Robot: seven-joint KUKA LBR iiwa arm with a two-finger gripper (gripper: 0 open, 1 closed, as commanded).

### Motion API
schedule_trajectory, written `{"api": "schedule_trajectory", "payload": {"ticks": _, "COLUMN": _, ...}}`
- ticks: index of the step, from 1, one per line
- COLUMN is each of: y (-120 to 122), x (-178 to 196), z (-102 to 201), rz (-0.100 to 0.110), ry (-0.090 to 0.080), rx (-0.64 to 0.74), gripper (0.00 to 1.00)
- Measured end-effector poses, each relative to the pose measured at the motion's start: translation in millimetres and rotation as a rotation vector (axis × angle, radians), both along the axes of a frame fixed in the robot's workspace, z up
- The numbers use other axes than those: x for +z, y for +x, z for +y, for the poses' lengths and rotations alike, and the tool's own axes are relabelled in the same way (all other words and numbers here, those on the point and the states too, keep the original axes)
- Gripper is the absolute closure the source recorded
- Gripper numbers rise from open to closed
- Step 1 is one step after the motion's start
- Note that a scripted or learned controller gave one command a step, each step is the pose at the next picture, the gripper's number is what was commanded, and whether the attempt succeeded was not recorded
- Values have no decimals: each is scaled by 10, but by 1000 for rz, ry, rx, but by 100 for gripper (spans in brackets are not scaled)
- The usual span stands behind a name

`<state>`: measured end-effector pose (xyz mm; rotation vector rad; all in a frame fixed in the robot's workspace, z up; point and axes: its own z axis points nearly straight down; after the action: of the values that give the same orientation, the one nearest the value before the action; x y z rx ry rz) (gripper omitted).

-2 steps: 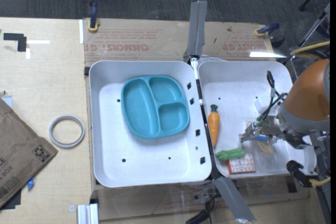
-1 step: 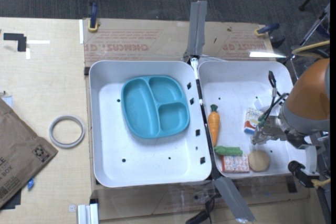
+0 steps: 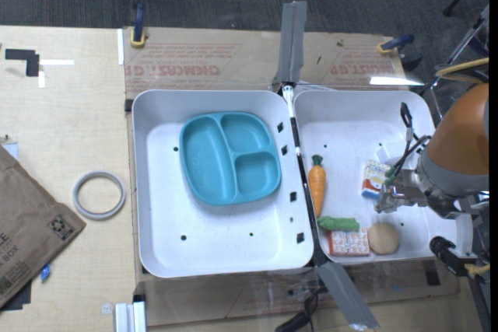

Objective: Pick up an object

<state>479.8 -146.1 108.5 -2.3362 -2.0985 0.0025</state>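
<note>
Tape roll: on the bench, left of the bins.
Blue plate: left bin's middle.
Carrot: right bin's left edge.
Red box, potato: near front edge.
Gripper: over the right bin's right half, beside a small packet; grip can't be judged.

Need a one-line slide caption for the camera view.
KUKA gripper hovers in the right bin near a carrot, small packets and a tan ball; blue divided plate sits in the left bin.

A blue plate sits in the left bin. A carrot lies in the right bin, near the gripper.
</note>
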Motion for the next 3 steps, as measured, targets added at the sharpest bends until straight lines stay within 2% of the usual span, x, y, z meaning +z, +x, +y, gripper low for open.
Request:
{"api": "schedule_trajectory", "payload": {"ticks": 1, "y": 0, "x": 0, "z": 0, "rz": 0, "ry": 0, "rx": 0, "gripper": 0}}
{"api": "schedule_trajectory", "payload": {"ticks": 2, "y": 692, "x": -177, "z": 7, "rz": 1, "ry": -1, "rx": -77, "gripper": 0}}
{"api": "schedule_trajectory", "payload": {"ticks": 3, "y": 688, "x": -94, "z": 4, "rz": 4, "ry": -2, "rx": -74, "gripper": 100}}
